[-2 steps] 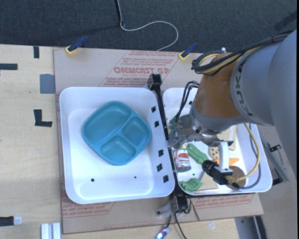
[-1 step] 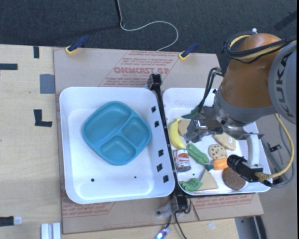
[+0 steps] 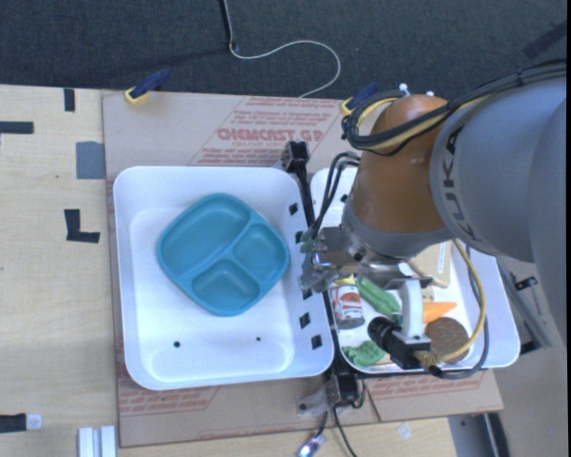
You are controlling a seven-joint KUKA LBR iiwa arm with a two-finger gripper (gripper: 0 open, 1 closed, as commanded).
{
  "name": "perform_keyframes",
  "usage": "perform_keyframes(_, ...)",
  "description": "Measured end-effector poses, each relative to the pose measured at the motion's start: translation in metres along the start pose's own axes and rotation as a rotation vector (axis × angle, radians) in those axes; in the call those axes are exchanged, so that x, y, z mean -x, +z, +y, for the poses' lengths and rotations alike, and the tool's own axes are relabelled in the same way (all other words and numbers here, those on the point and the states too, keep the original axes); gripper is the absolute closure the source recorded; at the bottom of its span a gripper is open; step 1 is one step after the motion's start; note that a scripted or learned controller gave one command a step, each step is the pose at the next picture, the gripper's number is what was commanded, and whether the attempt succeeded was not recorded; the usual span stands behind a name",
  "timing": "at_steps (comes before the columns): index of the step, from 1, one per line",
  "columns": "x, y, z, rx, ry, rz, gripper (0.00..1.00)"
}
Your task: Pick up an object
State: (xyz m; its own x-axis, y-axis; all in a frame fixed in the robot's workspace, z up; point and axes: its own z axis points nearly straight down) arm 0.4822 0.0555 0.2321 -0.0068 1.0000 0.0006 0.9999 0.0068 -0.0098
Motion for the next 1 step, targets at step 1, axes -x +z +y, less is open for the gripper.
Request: perform_keyframes(1,-0.0183,-0.2082,0.0015,0.023,0.002,0.001,1.00)
